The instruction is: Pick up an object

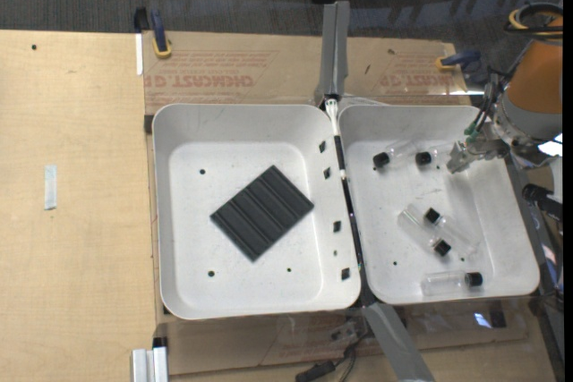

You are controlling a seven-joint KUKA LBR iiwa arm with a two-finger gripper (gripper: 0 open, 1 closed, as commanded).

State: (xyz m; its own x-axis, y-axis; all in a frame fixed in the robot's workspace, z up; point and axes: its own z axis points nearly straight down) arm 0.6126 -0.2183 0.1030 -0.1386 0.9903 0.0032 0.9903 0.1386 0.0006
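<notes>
I see the two-finger gripper (459,158) low over the right white bin (501,219), near its far right corner, with the grey arm and its orange band (537,76) coming in from the right edge. If it is open or closed, I cannot tell from this view; the tip is small and pale against the white floor.

The things to pick are small clear plastic vials with black caps, and they lie scattered in this same bin. One black-capped vial (421,158) is just left of the gripper, close but I cannot say if it is touching. Another vial (383,159) lies further left of it, near the middle wall. Two clear vials (435,230) lie together below the gripper, towards the bin's centre, both on their sides. One more vial (455,282) rests at the near rim, well apart from the gripper. Their bodies are almost transparent, so mostly the dark caps are visible.

Far to the left of the gripper, in the left white bin (179,282), lies a dark grey ribbed flat square pad (262,212), turned diagonally.
</notes>
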